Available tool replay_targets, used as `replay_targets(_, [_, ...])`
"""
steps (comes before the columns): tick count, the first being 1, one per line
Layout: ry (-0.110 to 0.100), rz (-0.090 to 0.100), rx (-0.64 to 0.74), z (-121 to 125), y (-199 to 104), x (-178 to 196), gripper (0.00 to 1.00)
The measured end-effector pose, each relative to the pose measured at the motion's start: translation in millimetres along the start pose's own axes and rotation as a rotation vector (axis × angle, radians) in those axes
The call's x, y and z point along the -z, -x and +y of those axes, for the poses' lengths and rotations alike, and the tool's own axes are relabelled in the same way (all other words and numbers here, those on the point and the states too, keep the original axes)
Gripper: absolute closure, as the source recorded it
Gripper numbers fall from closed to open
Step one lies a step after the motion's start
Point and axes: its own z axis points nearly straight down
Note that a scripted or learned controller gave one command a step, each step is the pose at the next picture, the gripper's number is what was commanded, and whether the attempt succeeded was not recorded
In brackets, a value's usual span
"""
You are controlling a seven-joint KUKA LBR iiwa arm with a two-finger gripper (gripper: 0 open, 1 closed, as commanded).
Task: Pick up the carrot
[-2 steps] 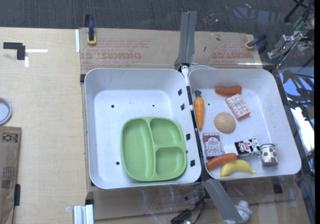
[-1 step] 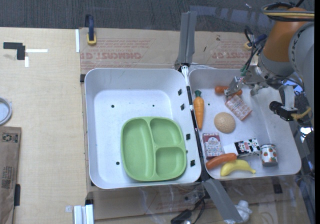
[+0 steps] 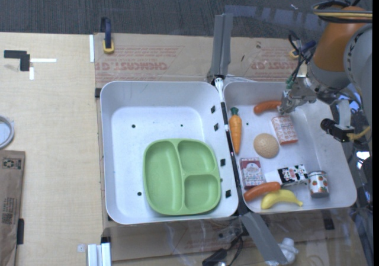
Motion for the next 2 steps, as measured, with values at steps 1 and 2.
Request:
replay_targets(1, [0.001,0.002,-0.006,4,-103,92,1.00])
replay_targets(2, [-0.001,0.002,0.128,-19,-139,91,1.00])
